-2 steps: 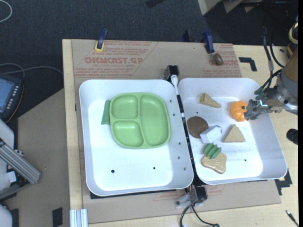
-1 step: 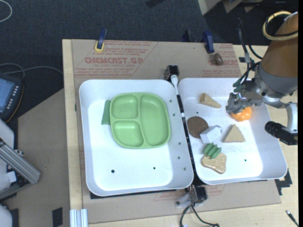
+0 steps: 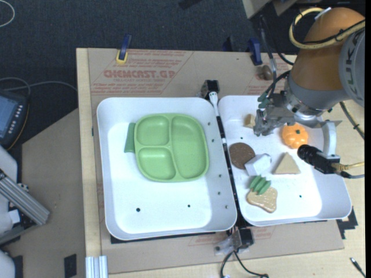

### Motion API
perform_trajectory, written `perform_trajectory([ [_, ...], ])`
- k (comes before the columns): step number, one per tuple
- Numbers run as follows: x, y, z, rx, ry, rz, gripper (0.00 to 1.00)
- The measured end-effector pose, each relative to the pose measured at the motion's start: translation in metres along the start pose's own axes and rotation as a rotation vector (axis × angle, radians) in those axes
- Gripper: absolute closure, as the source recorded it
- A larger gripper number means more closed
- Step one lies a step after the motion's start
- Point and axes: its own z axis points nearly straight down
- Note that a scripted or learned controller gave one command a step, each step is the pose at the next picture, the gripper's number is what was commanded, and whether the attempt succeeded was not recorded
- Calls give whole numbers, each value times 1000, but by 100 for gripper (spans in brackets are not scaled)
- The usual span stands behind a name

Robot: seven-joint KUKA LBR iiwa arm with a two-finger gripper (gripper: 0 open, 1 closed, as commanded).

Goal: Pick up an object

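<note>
I've got the end effector [image 3: 265,123] low by the right bin's [image 3: 330,210] far edge, can't tell how open or holding anything; toy pumpkin [image 3: 294,135] just beside it, probably light, hard, rounded, slippery, so I'd pinch across its middle.

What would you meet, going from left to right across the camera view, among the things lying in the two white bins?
Green divided plastic plate → brown round disc → tan triangular wedge. The white block, the orange pumpkin-shaped toy and the green-topped tan toy overlap these sideways, so are left out.
</note>
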Motion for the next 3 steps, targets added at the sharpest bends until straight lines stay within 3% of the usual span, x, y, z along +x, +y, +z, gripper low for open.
perform_trajectory([
  [1,15,-12,8,7,-1,6,100],
  [2,6,0,17,3,-4,8,100],
  [3,12,-5,17,5,-2,7,100],
])
